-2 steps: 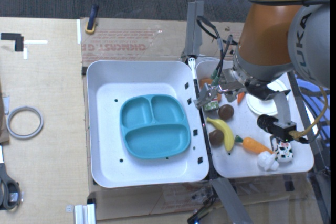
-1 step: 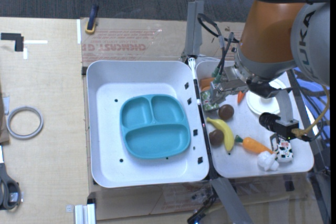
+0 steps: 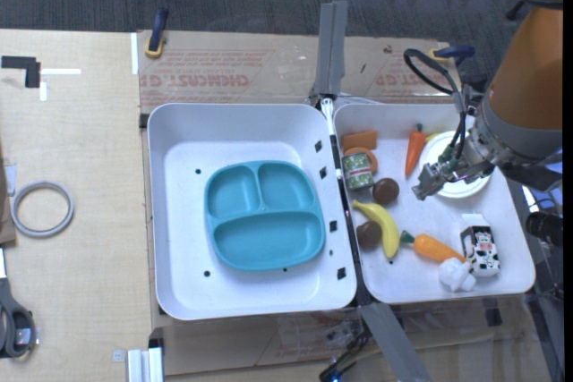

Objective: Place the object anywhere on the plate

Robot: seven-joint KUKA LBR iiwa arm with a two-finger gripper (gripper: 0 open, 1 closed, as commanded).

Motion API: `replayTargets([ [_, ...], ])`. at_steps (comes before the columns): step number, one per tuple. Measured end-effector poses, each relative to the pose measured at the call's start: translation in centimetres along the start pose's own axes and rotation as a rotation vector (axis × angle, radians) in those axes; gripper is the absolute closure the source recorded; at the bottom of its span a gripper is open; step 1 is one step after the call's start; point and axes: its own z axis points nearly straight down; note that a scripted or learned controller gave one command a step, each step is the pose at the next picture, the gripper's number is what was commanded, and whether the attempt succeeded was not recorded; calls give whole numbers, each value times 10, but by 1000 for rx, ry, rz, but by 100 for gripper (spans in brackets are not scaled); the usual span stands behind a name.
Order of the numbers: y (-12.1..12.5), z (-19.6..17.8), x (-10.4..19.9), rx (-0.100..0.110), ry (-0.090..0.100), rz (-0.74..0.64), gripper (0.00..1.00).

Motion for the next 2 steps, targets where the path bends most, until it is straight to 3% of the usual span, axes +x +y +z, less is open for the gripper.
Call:
replayTargets([
  [1, 68, 106, -3, 0, 1, -406, 100],
  [2, 69, 106, 46, -1, 1, -633, 100],
])
